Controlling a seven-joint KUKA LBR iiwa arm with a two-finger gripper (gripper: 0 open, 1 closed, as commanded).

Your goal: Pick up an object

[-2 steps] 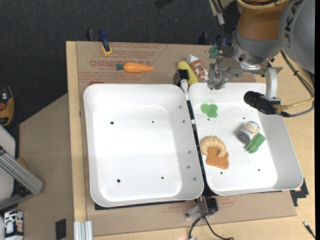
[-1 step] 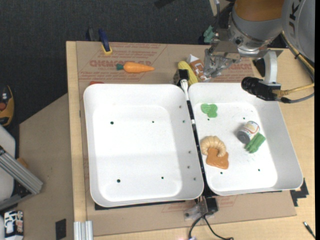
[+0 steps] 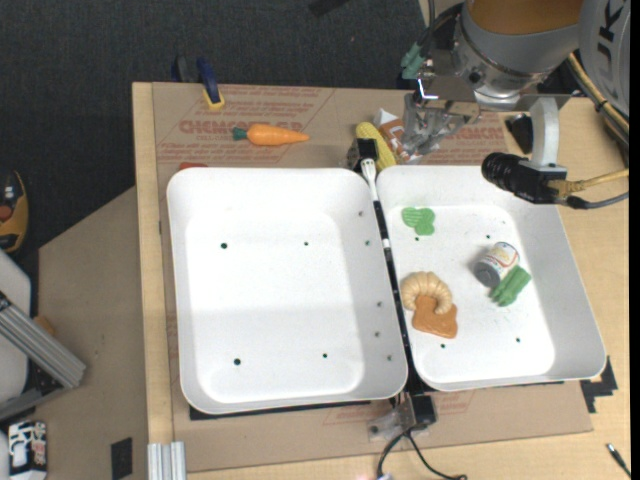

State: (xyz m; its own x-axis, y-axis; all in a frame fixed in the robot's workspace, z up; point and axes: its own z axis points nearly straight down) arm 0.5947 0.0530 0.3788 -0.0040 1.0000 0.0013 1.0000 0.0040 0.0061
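The claw point(image 3: 428, 128) hangs over the bench's far edge, just beyond the right bin point(image 3: 560, 268); I cannot tell its state. The nearest pick, a green piece point(image 3: 419, 219), lies toward the bench's near edge from it. The can point(image 3: 496, 262) lies tipped, its long axis running diagonally.

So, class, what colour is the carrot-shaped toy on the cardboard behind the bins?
Orange carrot-shaped toy with a green top, in the camera view.
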